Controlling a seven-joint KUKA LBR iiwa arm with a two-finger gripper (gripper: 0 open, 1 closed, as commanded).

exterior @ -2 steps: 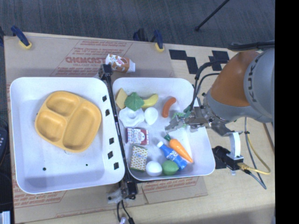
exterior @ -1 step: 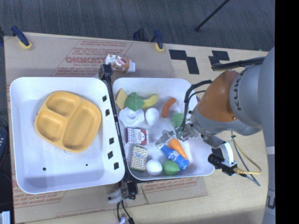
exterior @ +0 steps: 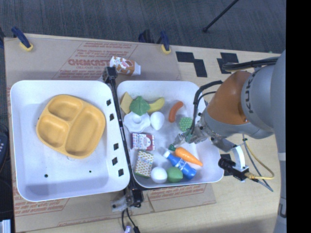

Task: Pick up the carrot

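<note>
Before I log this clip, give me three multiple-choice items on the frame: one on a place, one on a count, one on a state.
1. Where does the carrot lie?
A. in the right bin
B. in the left bin
C. on the bare bench

2. How many white eggs are in the right bin?
A. none
B. two
C. five

3. How does the yellow plate sit?
A. stacked on the toys
B. hanging from the hand
C. resting in the left bin

Answers: 1 A, the carrot is beside the blue bottle there. 2 B, one egg up top, another egg near the front wall. 3 C, it lies flat inside that bin.
</note>
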